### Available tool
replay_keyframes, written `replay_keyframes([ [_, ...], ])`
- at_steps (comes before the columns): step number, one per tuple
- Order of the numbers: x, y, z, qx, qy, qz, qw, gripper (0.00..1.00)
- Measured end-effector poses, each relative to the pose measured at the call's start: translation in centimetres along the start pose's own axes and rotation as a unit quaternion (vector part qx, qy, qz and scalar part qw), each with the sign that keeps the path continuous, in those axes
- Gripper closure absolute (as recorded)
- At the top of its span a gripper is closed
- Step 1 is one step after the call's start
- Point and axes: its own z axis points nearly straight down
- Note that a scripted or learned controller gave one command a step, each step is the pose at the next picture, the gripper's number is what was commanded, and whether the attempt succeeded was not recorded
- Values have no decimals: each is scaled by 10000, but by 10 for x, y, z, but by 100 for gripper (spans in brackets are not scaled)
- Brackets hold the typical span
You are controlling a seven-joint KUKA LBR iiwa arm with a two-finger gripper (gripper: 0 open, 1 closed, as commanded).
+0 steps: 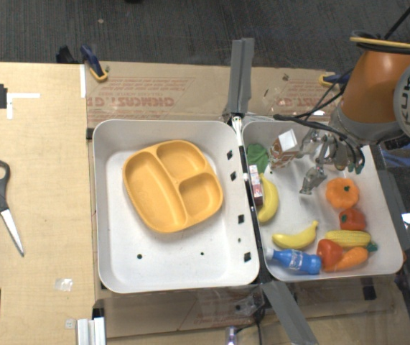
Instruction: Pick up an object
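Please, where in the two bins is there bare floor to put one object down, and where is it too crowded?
Free: the left bin floor in front of the yellow divided plate, and a strip to the plate's left. In the right bin, a small patch between the tool and the bananas. Crowded: the right bin's front and right side, packed with toy food and a blue bottle.

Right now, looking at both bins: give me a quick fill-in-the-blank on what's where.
1. The yellow divided plate lies in the ____ bin.
2. The end effector hangs over the ____ bin.
3. The blue bottle lies at the near edge, just below a ____.
4. The plate has ____ compartments.

Missing words: left; right; banana; three
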Motion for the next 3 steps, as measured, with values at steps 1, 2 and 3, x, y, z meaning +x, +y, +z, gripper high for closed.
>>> replay_keyframes([
  [1, 38, -34, 1, 0, 15, -166, 9999, 0],
  [2, 74, -57, 1, -1, 22, -406, 9992, 0],
  [3, 133, -53, 1, -4, 13, -331, 9994, 0],
])
